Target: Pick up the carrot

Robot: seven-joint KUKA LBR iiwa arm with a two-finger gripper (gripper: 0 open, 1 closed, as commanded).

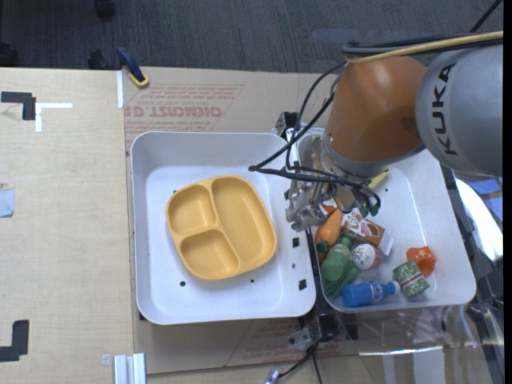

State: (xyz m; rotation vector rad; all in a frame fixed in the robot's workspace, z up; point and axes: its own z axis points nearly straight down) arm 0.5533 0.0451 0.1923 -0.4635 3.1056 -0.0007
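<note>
So here's me hanging over the right white plastic bin (448, 238), my claw (308, 206) down at its left wall, and honestly I can't tell whether it's apart or together because my own orange-banded wrist and a tangle of black cables (320, 174) sit right on top of it. The orange tapered toy carrot (329, 227) lies just beside the claw, at about 4 o'clock from it, near the bin's left edge. Nothing I can see says I've got it gripped. It's a crowded spot: a green toy vegetable (338, 264) touches it at 6 o'clock, and a small printed carton (368, 232) sits at its 3 o'clock, with a white egg-shaped toy (364, 255) just below that. My take: shift a bit toward the carrot, line up across its narrow width, and come down straight so I don't snag the carton or scrape the bin wall. The yellow three-section plate (222, 227) over in the left white bin (152, 238) is well apart, at 9 o'clock, no worry there.
</note>
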